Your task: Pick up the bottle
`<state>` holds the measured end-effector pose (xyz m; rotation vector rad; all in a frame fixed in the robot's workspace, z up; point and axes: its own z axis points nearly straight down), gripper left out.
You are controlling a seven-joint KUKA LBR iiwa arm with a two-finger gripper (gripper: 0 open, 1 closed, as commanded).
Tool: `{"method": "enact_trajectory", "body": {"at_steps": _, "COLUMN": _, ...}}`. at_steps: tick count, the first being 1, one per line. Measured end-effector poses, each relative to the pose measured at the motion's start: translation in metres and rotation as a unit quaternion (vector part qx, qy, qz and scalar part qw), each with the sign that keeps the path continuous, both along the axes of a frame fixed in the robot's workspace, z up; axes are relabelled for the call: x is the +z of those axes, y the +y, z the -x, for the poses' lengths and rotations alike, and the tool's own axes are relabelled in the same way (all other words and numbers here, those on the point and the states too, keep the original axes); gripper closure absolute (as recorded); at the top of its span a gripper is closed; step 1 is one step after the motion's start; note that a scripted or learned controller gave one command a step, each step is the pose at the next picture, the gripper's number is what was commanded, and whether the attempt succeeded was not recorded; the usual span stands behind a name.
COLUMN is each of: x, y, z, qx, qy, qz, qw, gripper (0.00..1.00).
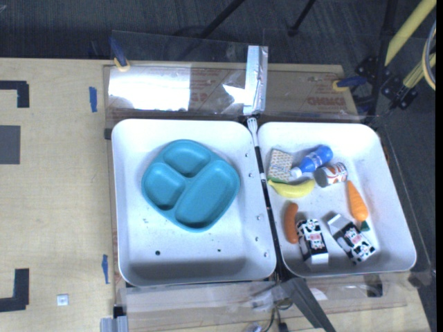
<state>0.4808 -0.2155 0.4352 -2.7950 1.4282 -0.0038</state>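
A small blue bottle [313,160] with a white cap lies on its side in the upper middle of the right bin [394,185]. Its cap end points down-left toward a yellow banana [291,188]. A small can [330,176] with a grey top rests right beside the bottle's lower right.
The left bin [131,241] holds a blue divided plate [190,184]. In the right bin also lie a patterned cracker packet [279,162], two orange carrots [356,202] [291,221] and two black-and-white cow-print cartons [313,240] [355,240]. A clear plastic wall [180,88] stands behind the bins.
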Motion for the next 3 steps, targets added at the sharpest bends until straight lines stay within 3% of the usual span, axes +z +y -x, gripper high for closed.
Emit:
{"method": "enact_trajectory", "body": {"at_steps": 1, "x": 0.0, "y": 0.002, "z": 0.0, "qx": 0.106, "qy": -0.001, "qz": 0.0001, "qw": 0.9943, "gripper": 1.0}}
{"method": "enact_trajectory", "body": {"at_steps": 2, "x": -0.001, "y": 0.018, "z": -0.033, "qx": 0.335, "qy": -0.001, "qz": -0.0001, "qw": 0.9424, "gripper": 1.0}}
{"method": "enact_trajectory", "body": {"at_steps": 3, "x": -0.001, "y": -0.006, "z": -0.015, "qx": 0.359, "qy": -0.001, "qz": -0.0003, "qw": 0.9332, "gripper": 1.0}}
